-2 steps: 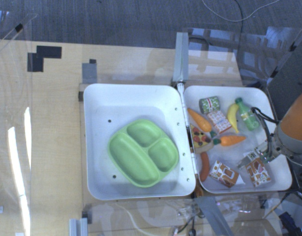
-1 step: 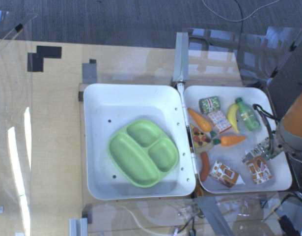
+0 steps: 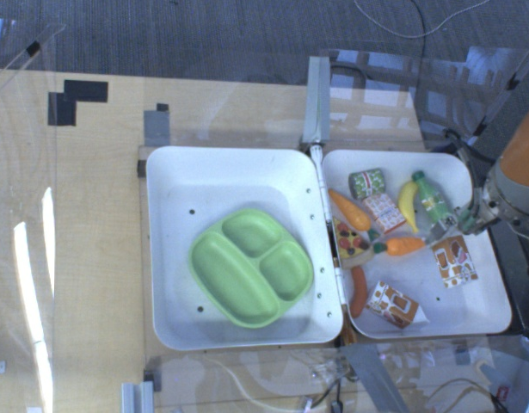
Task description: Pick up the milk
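The milk carton (image 3: 453, 261) is lying flat near the right bin's (image 3: 496, 317) right wall, just below the end effector (image 3: 453, 222). Its opening can't be made out tbh. The green bottle (image 3: 431, 200) could easily get grabbed instead.

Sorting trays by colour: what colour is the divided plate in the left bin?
Light green plate, camera view.

Robot lab: bench (image 3: 92, 231), bins (image 3: 161, 256), loose cable (image 3: 402, 20).
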Motion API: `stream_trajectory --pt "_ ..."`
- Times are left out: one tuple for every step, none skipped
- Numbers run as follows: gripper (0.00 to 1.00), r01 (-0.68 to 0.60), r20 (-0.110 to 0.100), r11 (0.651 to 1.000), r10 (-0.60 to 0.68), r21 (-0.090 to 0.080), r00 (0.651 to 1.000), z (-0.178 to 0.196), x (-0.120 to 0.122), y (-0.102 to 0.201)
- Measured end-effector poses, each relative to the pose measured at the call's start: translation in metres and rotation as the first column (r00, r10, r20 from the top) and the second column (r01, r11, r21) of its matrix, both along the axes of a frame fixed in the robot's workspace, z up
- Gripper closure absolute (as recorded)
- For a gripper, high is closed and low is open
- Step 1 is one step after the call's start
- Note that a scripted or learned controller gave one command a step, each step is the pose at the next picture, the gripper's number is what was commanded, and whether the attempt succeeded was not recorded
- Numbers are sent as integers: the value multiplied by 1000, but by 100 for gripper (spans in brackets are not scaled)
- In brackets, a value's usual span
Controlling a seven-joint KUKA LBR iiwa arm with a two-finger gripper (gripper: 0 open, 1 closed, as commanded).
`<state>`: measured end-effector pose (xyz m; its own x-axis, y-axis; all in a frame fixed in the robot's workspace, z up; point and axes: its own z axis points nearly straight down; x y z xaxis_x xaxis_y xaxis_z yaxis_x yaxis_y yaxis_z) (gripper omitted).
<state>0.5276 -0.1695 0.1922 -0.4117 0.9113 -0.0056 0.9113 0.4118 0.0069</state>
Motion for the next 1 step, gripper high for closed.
stream_trajectory --pt "100 -27 -1 1000 27 -1 1000 9 80 -35"
